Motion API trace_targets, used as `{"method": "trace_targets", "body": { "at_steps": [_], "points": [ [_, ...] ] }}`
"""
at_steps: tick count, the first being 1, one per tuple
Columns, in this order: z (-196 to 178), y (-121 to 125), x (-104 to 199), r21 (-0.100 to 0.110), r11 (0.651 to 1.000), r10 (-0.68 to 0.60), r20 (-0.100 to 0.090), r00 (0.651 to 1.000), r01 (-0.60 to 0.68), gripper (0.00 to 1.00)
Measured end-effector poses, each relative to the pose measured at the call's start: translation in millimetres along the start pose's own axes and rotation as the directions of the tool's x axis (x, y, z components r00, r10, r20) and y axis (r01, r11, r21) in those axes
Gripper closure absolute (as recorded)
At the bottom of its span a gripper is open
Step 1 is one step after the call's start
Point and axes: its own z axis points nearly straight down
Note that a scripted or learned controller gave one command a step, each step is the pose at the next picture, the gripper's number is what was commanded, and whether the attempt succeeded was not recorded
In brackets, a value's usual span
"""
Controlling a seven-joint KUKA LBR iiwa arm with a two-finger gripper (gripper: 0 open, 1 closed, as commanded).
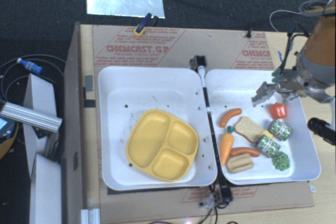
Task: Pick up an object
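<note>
The pincer [273, 91] is hanging over the right bin [308, 168] near a red pepper [277, 110], grasping nothing, its fingers spread.

The bench [157, 42] wore a cardboard sheet printed in red. Two shallow white bins sat on it side by side, the left bin [113, 92] touching the right bin [307, 165] along the middle. A yellow-and-blue clamp [143, 25] gripped the far edge.

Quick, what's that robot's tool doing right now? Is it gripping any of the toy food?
Tool: hanging above the right bin, near the red toy pepper; nothing is seen between its fingers, and open or closed cannot be told.
</note>
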Motion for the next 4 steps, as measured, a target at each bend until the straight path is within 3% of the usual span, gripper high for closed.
{"method": "trace_targets", "body": {
  "at_steps": [1, 2, 3, 4],
  "points": [
    [97.1, -8.5, 21.4, 0.003, 1.0, 0.002, -0.001, 1.0, -0.002, 0.0],
    [181.9, -2.4, 14.7, 0.004, 1.0, 0.002, -0.001, 1.0, -0.002, 0.0],
    [192.9, 37.6, 13.5, -0.007, 1.0, 0.0, 0.001, 1.0, 0.0, 0.0],
    [196.1, 116.6, -5.2, 0.003, 1.0, -0.001, 0.0, 1.0, 0.001, 0.0]
  ]
}}
